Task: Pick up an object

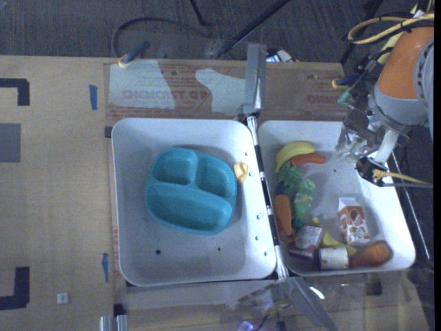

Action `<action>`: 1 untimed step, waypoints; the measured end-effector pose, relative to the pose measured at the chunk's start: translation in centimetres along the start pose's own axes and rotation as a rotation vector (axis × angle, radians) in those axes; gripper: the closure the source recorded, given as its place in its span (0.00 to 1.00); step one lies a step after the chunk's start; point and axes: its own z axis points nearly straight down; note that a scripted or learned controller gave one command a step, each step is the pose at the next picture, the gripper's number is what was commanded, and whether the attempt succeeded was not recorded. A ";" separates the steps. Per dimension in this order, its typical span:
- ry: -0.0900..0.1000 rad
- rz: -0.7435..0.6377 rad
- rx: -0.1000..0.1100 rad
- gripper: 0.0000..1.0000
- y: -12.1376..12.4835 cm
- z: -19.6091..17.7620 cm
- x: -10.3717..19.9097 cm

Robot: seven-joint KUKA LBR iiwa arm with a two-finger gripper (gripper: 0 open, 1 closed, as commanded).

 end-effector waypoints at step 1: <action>0.000 0.097 0.000 1.00 2.0 -4.6 -1.9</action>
